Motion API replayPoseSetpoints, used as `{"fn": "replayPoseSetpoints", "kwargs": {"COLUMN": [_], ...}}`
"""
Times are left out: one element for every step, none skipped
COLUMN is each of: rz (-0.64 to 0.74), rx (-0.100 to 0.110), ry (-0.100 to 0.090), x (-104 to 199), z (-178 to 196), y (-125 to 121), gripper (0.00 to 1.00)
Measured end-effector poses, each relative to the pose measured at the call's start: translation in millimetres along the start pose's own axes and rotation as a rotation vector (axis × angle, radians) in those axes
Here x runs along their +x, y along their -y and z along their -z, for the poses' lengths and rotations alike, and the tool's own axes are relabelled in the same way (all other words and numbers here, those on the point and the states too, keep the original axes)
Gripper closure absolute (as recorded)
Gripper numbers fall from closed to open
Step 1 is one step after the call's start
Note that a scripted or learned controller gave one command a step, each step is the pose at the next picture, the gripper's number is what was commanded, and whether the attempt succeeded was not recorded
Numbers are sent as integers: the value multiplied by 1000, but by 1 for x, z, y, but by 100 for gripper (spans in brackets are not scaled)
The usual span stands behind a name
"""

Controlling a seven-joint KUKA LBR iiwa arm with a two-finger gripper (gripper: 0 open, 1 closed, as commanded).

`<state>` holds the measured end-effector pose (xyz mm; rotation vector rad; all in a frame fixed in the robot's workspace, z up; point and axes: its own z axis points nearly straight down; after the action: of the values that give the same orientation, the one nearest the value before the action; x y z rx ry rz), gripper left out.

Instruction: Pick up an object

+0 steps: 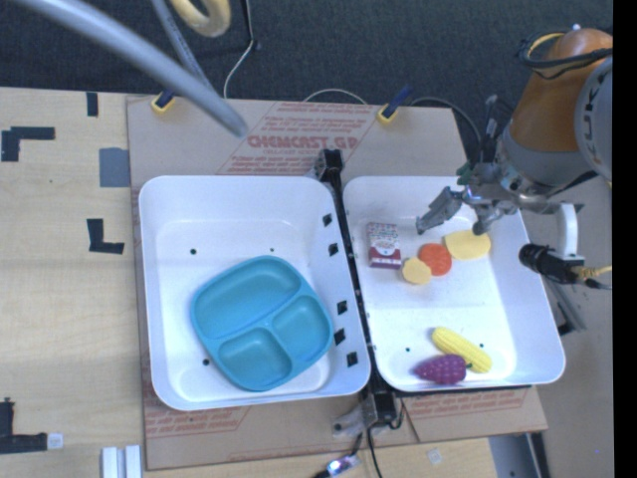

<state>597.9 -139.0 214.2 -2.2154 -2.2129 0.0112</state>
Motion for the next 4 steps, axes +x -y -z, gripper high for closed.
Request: {"fn": "replayPoseSetpoints", "kwargs": {"rz": [3, 2, 2, 2], "rx": [-10, -5, -6, -13], "ry": [2, 2, 2, 6], "x": [0, -3, 0, 0], "z": [6, -46, -91, -130], "y": [-2, 8, 12, 11], "gripper": [0, 0, 0, 0]}}
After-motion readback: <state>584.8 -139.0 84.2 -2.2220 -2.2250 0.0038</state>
